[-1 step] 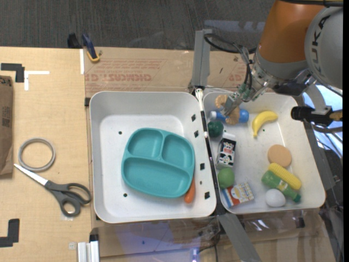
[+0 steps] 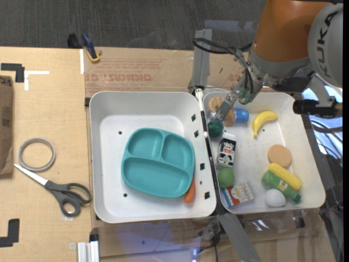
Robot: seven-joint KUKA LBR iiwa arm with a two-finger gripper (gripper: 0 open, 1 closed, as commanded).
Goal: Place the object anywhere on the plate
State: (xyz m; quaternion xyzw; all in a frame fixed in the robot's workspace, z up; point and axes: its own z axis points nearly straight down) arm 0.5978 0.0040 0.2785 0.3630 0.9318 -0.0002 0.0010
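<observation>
- Two shallow white bins sit side by side on the desk: the left bin [image 2: 103, 146] carries the teal divided plastic plate [image 2: 158, 162], with an orange carrot-like piece [image 2: 190, 192] touching its lower right edge.
- The right bin [image 2: 297, 198] is crowded: yellow banana [image 2: 263, 121], tan disc [image 2: 280, 155], corn cob [image 2: 285, 176], white egg [image 2: 275, 198], green ball [image 2: 226, 177], cow-print carton [image 2: 226, 152], blue piece [image 2: 240, 115].
- The end effector [image 2: 224, 109] hangs low over the dark green round object [image 2: 215, 128] near the divider; whether it is open or gripping, I cannot tell.
- Risk: neighbours touching that object could get nudged, or a round shape could slip free over the divider.
</observation>
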